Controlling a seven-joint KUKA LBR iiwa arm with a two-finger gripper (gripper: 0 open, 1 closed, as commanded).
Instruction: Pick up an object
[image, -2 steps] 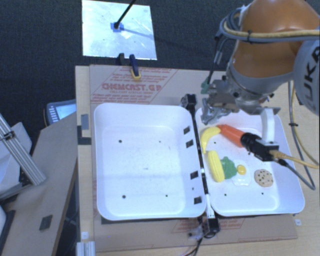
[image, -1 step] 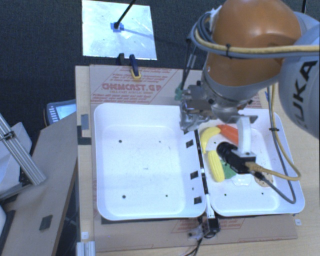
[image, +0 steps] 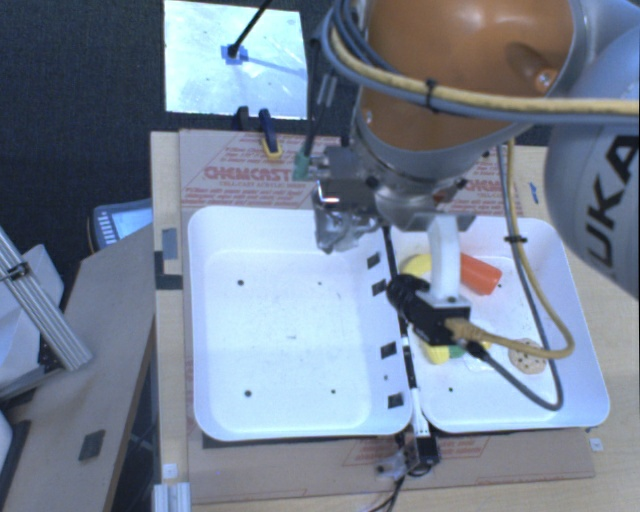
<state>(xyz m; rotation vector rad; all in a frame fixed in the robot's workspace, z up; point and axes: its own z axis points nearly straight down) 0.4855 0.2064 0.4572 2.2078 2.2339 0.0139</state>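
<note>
On the bench (image: 118, 350), the arm (image: 455, 70) leans in from the right, its gripper (image: 338, 232) pointing down over the far right corner of the left bin (image: 280, 345); whether it is open or closed cannot be told.

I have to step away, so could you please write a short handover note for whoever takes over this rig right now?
Gripper: over the back right corner of the left bin; open or shut cannot be told, and nothing shows in its grasp.
Things: orange item, yellow item and tan disc lie in the right bin.
Done: nothing picked up yet.
Left: probably move over the right bin, grasp one item, lift it.
</note>
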